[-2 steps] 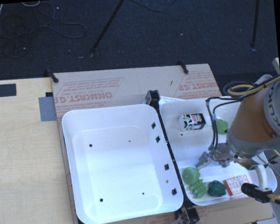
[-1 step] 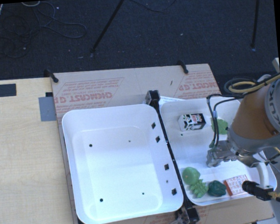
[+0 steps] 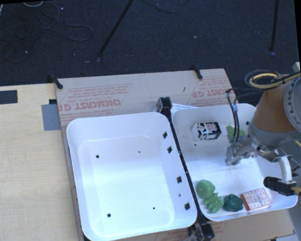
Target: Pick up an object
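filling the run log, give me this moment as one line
arm: over right bin | gripper: low, mid-bin | near: green piece, card | front edge: green toys, red box

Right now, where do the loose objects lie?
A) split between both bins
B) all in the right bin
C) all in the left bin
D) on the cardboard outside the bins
B: the green items, the red-and-white box and the small black-and-white item all sit in the right bin, where the gripper also reaches.
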Controlling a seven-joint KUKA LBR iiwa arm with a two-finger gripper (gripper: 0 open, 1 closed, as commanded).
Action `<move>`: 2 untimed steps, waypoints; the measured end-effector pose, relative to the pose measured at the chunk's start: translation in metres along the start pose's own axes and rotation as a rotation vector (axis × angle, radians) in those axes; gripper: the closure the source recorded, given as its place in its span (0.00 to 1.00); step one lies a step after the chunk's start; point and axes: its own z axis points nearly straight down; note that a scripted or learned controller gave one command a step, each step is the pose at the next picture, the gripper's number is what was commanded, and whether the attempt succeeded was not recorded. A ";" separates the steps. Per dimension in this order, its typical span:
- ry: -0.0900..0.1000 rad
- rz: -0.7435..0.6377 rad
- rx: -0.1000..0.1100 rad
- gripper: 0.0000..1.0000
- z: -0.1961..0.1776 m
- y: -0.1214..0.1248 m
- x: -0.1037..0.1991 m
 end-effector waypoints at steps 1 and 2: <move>-0.002 -0.001 -0.013 1.00 -0.195 -0.052 0.021; 0.003 -0.002 0.009 1.00 -0.071 0.019 0.045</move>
